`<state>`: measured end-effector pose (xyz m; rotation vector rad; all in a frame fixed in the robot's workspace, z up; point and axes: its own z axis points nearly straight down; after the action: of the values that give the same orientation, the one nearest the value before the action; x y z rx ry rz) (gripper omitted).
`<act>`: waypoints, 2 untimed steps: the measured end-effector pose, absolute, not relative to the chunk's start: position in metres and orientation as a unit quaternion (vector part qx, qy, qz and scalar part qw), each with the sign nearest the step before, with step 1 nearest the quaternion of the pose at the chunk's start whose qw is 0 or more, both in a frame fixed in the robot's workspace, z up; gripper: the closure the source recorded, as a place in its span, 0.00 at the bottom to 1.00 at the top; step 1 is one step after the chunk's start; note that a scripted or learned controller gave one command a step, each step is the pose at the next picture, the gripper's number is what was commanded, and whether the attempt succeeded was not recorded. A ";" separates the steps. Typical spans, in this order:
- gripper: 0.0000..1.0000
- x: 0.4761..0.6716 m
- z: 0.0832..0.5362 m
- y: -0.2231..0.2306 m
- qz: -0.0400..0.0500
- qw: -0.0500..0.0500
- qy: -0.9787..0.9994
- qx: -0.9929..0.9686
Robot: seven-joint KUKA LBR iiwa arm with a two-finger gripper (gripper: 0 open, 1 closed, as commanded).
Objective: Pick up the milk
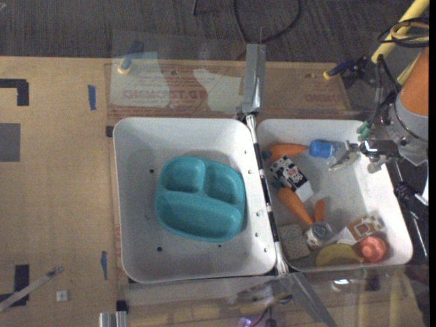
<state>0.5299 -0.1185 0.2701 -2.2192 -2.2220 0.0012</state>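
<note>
The wooden counter [54, 203] carries two shallow white plastic bins; the right bin [398, 216] holds the black-and-white spotted milk carton [289, 174], lying near its left wall. The metal claw [346, 154] hangs beside a blue bottle [323, 148], well apart from the carton; whether it is clenched I cannot tell.

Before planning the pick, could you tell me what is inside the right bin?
In the right bin: a cow-patterned milk carton, two carrots, a blue bottle, a can, a yellow piece, a pink toy. Anything beneath them is covered.
</note>
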 end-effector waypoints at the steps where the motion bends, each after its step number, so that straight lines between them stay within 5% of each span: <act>1: 0.00 0.516 0.237 -0.110 0.000 0.001 -0.664 -0.748; 2: 0.00 0.478 0.180 -0.193 0.001 0.001 -0.628 -0.778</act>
<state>0.4782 -0.1929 0.1797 -2.4422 -1.9733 0.0032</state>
